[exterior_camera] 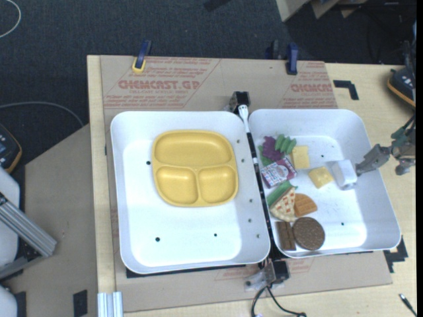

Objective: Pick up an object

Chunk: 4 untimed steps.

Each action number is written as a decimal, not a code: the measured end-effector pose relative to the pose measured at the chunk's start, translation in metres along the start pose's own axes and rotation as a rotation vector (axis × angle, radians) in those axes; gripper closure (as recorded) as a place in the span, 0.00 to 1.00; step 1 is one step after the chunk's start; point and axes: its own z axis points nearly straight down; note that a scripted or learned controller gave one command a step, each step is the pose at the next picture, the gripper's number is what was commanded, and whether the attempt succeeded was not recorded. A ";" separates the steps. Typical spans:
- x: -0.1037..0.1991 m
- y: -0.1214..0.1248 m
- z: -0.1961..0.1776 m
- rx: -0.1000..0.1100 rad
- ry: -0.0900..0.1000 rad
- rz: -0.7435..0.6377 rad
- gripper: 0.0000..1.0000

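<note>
From the fixed overhead camera view, the left bin (132,197) holds a yellow divided tray (195,167), and the right bin (370,150) holds a crowd of toy food along its left side: a purple and green bunch (276,147), a small printed packet (277,173), two yellow cheese blocks (310,167), a pizza slice (286,205), a brown cookie (308,233) and a chocolate bar (285,235). The gripper (345,174) reaches in from the right and sits low in the right bin, just beside the nearer cheese block; whether the claw is open or closed I cannot tell, since its tip reads as a pale blur. No object is seen held. To do the pick well, I judge the claw should centre over one isolated piece, the cheese block beside it being the likeliest, descend squarely so it straddles the block, and close before lifting straight up, keeping clear of the packet and the bin wall.
</note>
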 end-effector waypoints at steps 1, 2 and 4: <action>0.000 0.002 -0.005 -0.010 -0.003 -0.003 0.00; 0.003 0.006 0.039 -0.004 0.000 -0.003 0.00; -0.002 0.004 0.131 -0.004 0.001 -0.002 0.00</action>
